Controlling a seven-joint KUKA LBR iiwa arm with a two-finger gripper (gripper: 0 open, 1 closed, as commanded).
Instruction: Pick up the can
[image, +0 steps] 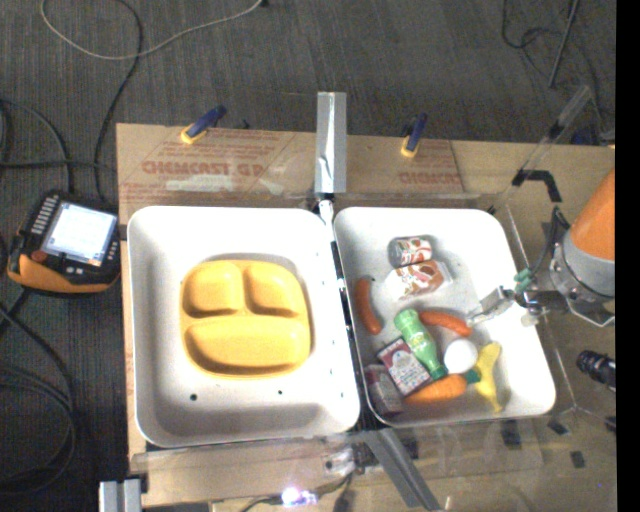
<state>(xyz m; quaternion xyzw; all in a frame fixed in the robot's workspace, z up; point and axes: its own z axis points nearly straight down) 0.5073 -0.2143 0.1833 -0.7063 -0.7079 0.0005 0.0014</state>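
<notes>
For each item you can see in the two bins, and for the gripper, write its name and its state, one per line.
can: lying on its side, right bin, not gripped
green bottle: lying down
yellow divided plate: flat in left bin
carrot: lying flat
sausage: lying along the bin's left wall
banana: lying flat
gripper: over right bin's right side, not on the can

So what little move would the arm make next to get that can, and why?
Probably slide toward the can, stopping above it. The can lies on its side near the right bin's far edge, while the gripper sits apart from it, nearer the bin's right side.
</notes>
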